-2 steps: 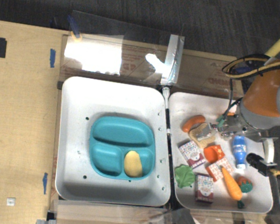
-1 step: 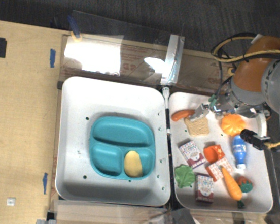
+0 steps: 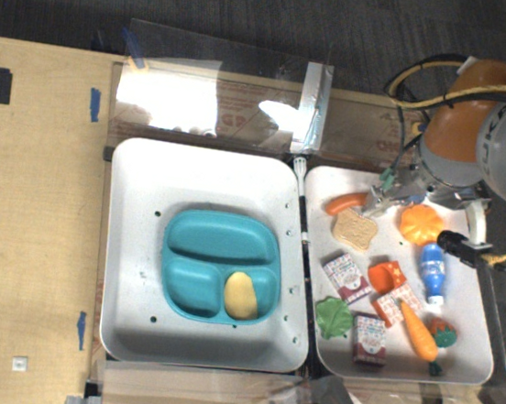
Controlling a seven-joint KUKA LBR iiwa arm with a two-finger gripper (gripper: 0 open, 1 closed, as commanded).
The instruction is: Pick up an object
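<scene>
Arm: grey with an orange band, reaching in from the right over the far edge of the right shallow white bin (image 3: 482,361).
Tool (image 3: 385,197): low at the bin's far side, just beside a tan cracker-shaped toy (image 3: 355,229) and an orange sausage-shaped toy (image 3: 345,203); whether it is wide, narrow or holding anything cannot be told.
Right bin contents: orange round fruit toy (image 3: 419,223), blue-and-white bottle (image 3: 431,272), plastic carrot (image 3: 420,335), green leafy toy (image 3: 334,318), small printed cartons (image 3: 345,275).
Left shallow white bin (image 3: 129,226): teal divided plastic tray (image 3: 210,246) with a yellow potato-shaped toy (image 3: 241,296) in its near right compartment.
Desk (image 3: 20,212): tan surface left of the bins.
</scene>
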